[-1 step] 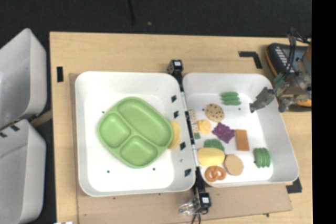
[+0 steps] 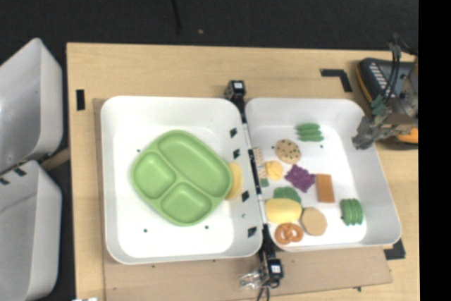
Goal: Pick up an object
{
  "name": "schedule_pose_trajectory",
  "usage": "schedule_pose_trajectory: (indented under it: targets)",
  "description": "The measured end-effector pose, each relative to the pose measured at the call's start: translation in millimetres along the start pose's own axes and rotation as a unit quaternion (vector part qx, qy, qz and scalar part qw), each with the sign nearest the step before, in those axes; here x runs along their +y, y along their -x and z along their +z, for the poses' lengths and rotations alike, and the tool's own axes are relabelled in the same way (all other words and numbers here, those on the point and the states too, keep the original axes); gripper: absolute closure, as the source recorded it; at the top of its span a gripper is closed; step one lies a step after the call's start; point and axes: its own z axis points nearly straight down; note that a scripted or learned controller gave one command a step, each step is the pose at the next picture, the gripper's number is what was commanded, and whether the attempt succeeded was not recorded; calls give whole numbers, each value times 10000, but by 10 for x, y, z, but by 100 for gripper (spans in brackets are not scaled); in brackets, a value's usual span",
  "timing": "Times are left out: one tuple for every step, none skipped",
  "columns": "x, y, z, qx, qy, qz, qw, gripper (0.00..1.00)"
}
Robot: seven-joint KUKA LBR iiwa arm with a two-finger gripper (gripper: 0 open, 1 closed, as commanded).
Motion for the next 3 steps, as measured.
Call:
schedule_pose_trajectory:
  targets:
    - [-105,-991,-156,18,19,-40,10000,100]
    - [-230,-1638,-602,8,34,-29,10000,100]
    - [-189,-2286,-1510,8,64,-30,10000,100]
